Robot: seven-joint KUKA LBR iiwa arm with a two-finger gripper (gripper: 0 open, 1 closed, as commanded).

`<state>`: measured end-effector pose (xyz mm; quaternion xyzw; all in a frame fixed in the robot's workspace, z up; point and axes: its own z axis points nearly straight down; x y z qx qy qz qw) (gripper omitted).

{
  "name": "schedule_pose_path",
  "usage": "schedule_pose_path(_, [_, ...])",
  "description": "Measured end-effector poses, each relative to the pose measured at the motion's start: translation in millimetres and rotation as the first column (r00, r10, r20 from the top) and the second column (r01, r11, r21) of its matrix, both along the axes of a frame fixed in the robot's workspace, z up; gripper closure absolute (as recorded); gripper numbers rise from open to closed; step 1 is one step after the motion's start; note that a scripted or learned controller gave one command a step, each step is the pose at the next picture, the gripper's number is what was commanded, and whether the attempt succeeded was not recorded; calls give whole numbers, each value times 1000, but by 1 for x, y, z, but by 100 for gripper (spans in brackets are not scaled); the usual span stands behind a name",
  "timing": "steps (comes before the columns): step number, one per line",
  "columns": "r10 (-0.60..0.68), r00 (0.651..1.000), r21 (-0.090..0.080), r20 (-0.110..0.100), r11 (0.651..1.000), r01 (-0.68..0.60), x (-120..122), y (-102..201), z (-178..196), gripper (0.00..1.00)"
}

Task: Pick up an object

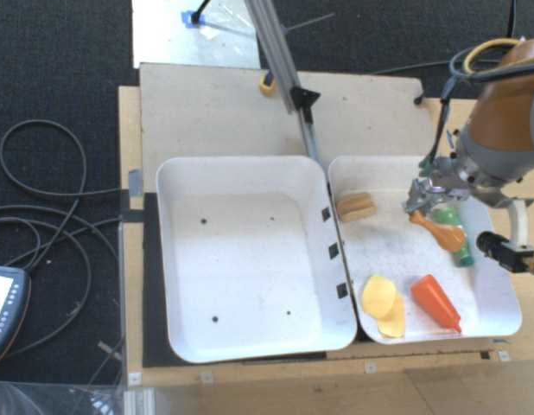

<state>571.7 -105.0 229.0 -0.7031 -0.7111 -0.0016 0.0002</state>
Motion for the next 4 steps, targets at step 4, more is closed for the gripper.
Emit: schedule_pose_path(4, [-1, 1000, 0, -4, 1000, 1, -48, 202, -13, 100])
